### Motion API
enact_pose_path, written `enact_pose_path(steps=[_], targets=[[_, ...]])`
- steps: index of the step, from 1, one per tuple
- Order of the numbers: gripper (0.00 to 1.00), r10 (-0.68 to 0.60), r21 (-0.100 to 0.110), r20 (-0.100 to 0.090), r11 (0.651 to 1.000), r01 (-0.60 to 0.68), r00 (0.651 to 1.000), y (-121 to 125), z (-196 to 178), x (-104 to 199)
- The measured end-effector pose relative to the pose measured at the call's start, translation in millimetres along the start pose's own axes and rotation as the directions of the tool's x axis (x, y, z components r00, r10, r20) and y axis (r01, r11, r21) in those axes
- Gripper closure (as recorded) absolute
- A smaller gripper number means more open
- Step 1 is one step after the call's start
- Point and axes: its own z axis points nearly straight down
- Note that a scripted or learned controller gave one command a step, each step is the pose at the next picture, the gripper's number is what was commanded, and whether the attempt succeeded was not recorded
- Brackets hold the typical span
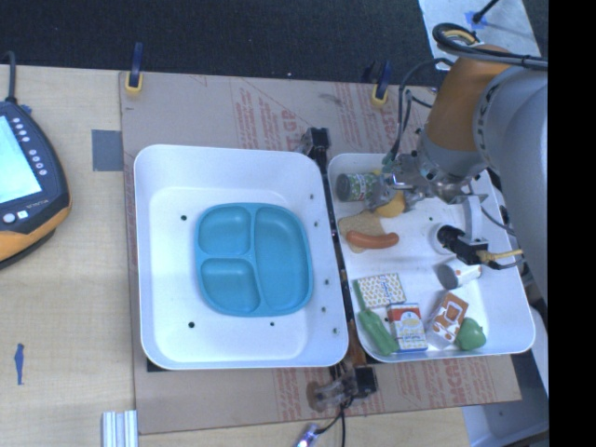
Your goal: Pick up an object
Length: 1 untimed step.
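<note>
1. A hot dog [372, 240], carton [406, 328] and green pepper [471, 334] are seen in the right bin [510, 291].
2. The can [356, 186] lies in that bin's far corner, just beside the gripper [399, 181].

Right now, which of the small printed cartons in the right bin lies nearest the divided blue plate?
The checkered carton: it lies farthest left of the three, closest to the blue plate; the red-and-white carton and orange carton lie farther right.
</note>
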Motion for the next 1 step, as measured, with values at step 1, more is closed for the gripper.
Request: enact_pose_path(steps=[1], targets=[[1.00, 0.002, -0.004, -0.006, 1.000, -0.002, 1.000, -23.1, -88.5, 71.5]])
